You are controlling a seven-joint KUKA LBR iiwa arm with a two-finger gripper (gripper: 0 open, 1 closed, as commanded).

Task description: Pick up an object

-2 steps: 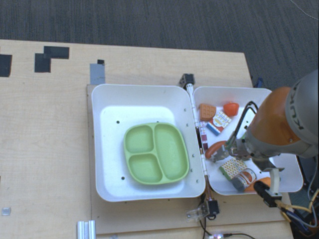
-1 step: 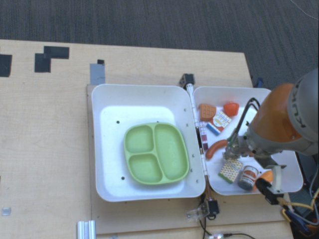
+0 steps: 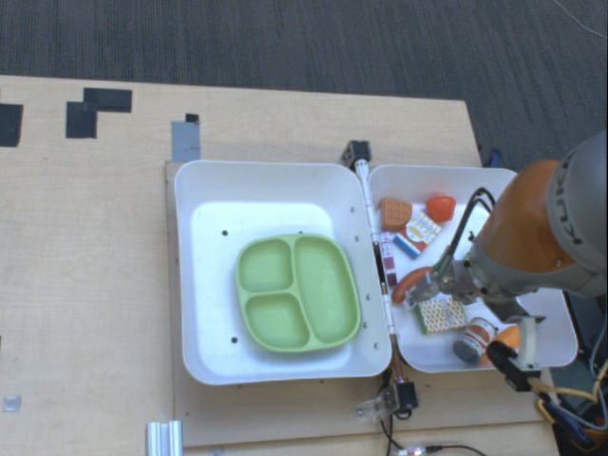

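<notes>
We see two shallow white bins side by side on the bench. The left bin [image 3: 204, 255] holds a pale green divided plate [image 3: 298, 293] with three compartments, lying flat toward the bin's near right part.

The right bin [image 3: 418, 354] carries the loose objects. Near its far edge sit an orange cracker-like square [image 3: 395, 213] and a small red-orange piece [image 3: 440, 207], with a patterned packet [image 3: 422, 226] and a blue item [image 3: 409, 246] just beside them. Lower down lie a reddish sausage shape [image 3: 410, 281], a speckled card or sponge [image 3: 441, 314], and a small can or jar [image 3: 472, 340] on its side; its label is too small for us to read. An orange piece [image 3: 506, 335] shows next to it, partly behind a white part of the arm.

The arm [image 3: 546, 226] reaches in from the right, its orange band and grey body covering much of the right bin's far right side, so whatever lies beneath it is hidden from us. The gripper [image 3: 445, 281] hangs low over the middle of the right bin, close to the sausage shape and the speckled card. It appears to be near or touching them, but the dark mechanism blurs together there, and we cannot tell how the gripper is set or whether anything sits in it.
</notes>
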